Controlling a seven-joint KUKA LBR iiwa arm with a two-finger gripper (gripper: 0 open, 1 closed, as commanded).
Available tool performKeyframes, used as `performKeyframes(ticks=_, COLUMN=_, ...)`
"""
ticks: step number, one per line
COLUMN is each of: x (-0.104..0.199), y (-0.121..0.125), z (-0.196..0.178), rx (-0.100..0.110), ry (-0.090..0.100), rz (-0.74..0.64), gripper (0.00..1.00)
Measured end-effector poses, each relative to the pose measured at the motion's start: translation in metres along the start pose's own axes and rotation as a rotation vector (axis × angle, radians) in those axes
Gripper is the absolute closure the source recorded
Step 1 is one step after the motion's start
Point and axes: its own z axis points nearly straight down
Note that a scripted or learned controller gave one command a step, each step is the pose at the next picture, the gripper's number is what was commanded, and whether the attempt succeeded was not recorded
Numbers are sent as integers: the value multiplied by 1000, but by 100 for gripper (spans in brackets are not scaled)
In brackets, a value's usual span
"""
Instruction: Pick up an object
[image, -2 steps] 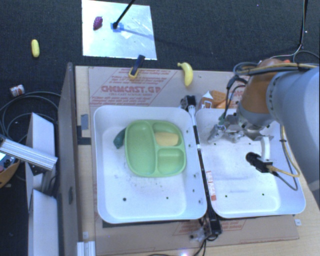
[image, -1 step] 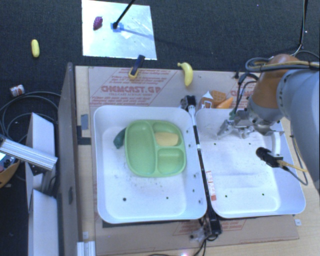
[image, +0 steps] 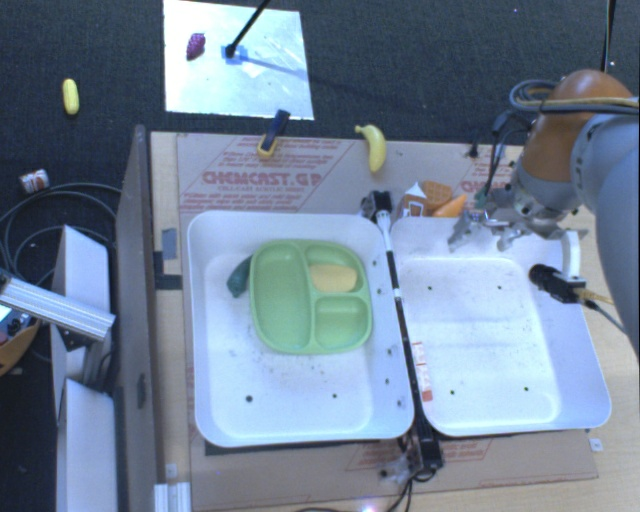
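The gripper (image: 484, 226) hangs over the far edge of the right bin (image: 500, 400), just in front of some orange and white items (image: 436, 198) on the cardboard (image: 300, 170); whether it is open or closed I cannot tell. In the left bin (image: 230, 410) lies a green divided plate (image: 300, 310) with a yellow piece (image: 333, 277) in one compartment, and a dark green thing (image: 239, 276) touches the plate's left rim. A banana (image: 373, 146) lies on the cardboard behind the bins.

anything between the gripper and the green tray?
In the camera view, the black divider where the two bins meet lies between the gripper and the green divided tray; otherwise bare white bin floor.
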Motion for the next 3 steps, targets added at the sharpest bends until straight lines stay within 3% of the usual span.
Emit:
performKeyframes(ticks=1, x=64, y=-3, z=46, rx=7, ry=3, rz=-4, gripper=0)
performKeyframes(ticks=2, x=60, y=-2, z=33, rx=2, ry=1, rz=-2, gripper=100)
performKeyframes(ticks=3, x=60, y=-2, z=34, rx=2, ry=1, rz=-3, gripper=0)
